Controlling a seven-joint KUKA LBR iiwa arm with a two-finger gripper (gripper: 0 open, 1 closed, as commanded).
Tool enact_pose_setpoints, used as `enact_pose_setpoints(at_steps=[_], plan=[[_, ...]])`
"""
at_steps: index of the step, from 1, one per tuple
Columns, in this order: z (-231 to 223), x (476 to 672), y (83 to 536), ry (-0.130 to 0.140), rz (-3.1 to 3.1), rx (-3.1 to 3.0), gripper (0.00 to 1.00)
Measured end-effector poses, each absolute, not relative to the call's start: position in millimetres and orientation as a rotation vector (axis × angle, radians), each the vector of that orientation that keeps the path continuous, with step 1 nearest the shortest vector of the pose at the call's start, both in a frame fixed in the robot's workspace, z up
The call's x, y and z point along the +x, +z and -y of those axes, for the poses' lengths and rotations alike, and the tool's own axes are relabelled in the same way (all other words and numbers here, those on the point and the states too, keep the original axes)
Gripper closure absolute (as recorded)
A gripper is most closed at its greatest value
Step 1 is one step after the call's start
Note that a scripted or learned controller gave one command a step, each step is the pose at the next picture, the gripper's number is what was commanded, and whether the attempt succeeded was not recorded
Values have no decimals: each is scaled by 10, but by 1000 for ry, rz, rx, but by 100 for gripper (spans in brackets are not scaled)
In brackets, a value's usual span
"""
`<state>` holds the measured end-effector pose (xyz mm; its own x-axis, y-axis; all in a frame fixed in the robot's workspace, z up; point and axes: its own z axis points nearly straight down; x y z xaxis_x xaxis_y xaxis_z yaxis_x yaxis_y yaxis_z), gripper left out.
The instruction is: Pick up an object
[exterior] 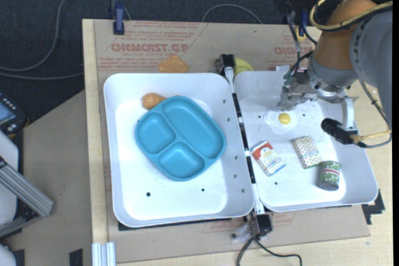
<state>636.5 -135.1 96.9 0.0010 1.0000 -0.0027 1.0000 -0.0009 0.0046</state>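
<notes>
On the left of the desk (93, 134) stands the left bin (118, 152), and a blue divided tray (179, 137) takes its middle, lying at a slant. White floor stays open around the tray, most of it toward the near edge and the left wall. A small orange object (151, 99) lies at the tray's far left corner, touching or almost touching it; I cannot tell which. Behind the bin's far wall, on the brown board, lies another orange piece (173, 64). The two bins touch along a black clamped seam in the middle, with a yellow thing (242, 66) just behind its far end.

In the right bin (355, 193) the things lie in the middle and near part. A fried-egg toy (282, 119) lies nearest the far side. Closer to the seam is a red and white packet (268, 157), then a patterned small box (307, 151), and a green can (328, 174) near the right wall. The near left corner is free.

The gripper (292, 98) comes down from the right, just above the egg toy. If the jaws are open or closed, I cannot tell; nothing is seen between them
</notes>
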Motion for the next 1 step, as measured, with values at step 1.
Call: enact_pose_setpoints(at_steps=[1], plan=[[1351, 6363, 963, 1, -2217, 2220, 0]])
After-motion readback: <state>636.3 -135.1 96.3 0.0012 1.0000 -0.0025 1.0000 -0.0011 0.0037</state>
